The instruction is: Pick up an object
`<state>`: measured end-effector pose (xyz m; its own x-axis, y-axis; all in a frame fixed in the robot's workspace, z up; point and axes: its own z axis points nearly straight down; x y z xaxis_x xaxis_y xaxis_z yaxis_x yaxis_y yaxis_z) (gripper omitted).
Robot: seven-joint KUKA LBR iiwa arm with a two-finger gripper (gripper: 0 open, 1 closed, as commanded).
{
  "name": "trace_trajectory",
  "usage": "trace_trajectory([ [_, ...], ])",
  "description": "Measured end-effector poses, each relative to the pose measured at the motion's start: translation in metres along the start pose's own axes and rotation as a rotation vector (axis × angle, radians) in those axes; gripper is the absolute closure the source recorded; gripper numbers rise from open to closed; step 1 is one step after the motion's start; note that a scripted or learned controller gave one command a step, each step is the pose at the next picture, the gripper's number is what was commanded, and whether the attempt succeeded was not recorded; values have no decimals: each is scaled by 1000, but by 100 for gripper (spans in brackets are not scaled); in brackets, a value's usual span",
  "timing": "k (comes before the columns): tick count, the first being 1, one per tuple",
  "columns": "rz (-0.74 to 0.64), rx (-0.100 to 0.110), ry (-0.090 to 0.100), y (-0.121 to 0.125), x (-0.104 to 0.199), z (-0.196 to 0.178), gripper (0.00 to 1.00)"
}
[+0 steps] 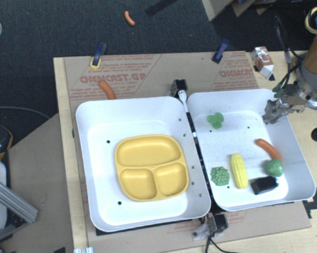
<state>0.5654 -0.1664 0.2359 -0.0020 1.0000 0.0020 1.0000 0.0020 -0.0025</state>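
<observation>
The right white bin holds several toy foods. A green broccoli piece lies near its far left, and a second green piece sits beside a yellow corn cob at the front. An orange sausage, a green round fruit and a black block lie along the right side. My gripper hangs over the bin's far right corner, apart from every item, with nothing seen in it.
The left white bin carries a yellow divided plate. An orange sausage lies on the cardboard behind it. Blue clamps grip the board's far edge. A small box sits behind the right bin.
</observation>
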Motion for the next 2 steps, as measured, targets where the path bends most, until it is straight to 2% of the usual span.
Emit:
trace_trajectory([
  [1, -1, 3, 2, -36, 41, 15, 100],
  [2, 0, 2, 1, -76, 74, 6, 100],
])
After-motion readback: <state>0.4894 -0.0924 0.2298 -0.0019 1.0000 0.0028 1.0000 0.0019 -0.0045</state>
